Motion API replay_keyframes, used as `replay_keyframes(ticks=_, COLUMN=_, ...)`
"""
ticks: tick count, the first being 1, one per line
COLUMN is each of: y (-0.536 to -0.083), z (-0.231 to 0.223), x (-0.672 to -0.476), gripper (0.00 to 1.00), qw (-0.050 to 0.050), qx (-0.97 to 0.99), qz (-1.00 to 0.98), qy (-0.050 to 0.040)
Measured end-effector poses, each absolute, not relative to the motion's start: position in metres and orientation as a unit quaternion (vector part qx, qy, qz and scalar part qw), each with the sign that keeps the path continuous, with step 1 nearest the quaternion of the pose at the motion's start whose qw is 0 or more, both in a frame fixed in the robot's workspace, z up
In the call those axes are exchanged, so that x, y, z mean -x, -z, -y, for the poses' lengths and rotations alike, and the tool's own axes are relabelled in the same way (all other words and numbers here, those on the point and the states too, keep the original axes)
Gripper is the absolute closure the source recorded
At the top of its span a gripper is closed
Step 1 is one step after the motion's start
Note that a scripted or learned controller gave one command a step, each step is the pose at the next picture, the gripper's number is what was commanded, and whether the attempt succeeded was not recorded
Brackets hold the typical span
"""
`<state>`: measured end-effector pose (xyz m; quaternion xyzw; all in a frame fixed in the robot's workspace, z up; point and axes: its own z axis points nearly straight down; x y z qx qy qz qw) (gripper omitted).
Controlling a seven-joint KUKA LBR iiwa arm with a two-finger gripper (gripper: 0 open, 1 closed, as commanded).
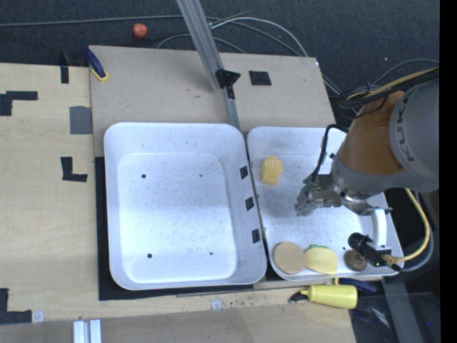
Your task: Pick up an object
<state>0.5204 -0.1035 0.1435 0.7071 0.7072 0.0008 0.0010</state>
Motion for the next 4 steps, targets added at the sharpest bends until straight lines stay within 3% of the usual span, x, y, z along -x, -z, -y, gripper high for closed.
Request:
replay_keyframes(ticks=2, y=-0.262, z=0.111, x=-0.528, gripper=1.0, qw=0.002, qx=-0.707, qz=-0.707, qy=-0.0015)
replay_keyframes(ticks=4, y=-0.23, z=0.007, x=-0.534, gripper=1.0, qw=-0.001, qx=-0.706, qz=-0.709, qy=0.0004)
